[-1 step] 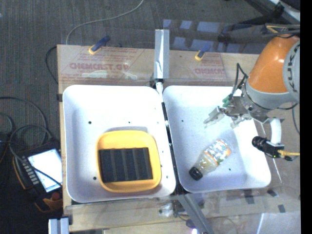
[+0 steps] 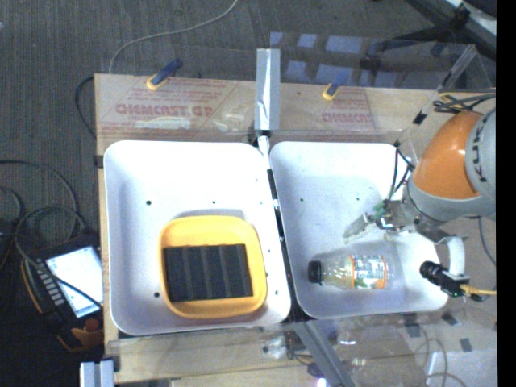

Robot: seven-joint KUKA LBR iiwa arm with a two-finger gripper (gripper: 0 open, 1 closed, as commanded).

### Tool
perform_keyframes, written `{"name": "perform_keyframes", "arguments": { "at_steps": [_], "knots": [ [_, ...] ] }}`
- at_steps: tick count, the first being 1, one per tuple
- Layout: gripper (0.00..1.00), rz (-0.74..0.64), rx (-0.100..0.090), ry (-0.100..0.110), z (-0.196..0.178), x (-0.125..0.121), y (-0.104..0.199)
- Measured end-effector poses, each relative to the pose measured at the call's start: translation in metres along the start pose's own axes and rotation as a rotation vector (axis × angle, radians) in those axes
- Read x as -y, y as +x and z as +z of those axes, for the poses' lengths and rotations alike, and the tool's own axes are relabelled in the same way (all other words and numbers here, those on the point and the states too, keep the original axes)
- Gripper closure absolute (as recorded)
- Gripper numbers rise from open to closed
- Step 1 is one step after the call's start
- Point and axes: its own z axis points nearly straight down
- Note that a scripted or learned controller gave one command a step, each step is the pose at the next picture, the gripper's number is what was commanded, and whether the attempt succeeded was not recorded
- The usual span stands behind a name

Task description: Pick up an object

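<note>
Bottle (image 2: 355, 271): clear plastic, dark cap, orange-and-green label, pale liquid inside. Lies on its side in the right bin (image 2: 322, 176), near that bin's front wall, cap pointing toward the divider between the bins. A lying bottle presents its long flank upward, which probably suits a grasp across the body rather than at the cap.

Gripper (image 2: 367, 220): reaches in over the right bin, just behind the bottle and apart from it; nothing visible between its tips. Whether it is open or closed I cannot tell, as it reads too small and pale against the white floor. Its place above and behind the bottle suggests an approach not yet brought to contact.

Arm (image 2: 451, 168): grey with orange band, leaning in over the right bin's far side.

Tray (image 2: 214, 264): yellow, with a dark ribbed inset, flat in the left bin (image 2: 129, 184), well apart from the bottle.

Counter (image 2: 161, 111): carries both bins side by side; two clamps at its back edge.

Status: pick not yet made.
</note>
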Motion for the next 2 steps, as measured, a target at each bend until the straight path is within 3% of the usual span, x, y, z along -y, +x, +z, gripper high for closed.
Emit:
{"name": "perform_keyframes", "arguments": {
  "at_steps": [1, 2],
  "knots": [
    [0.00, -0.154, 0.009, -0.017, 0.001, 0.046, -0.013],
    [0.00, -0.310, 0.011, -0.015, 0.001, 0.044, 0.050]
  ]
}}
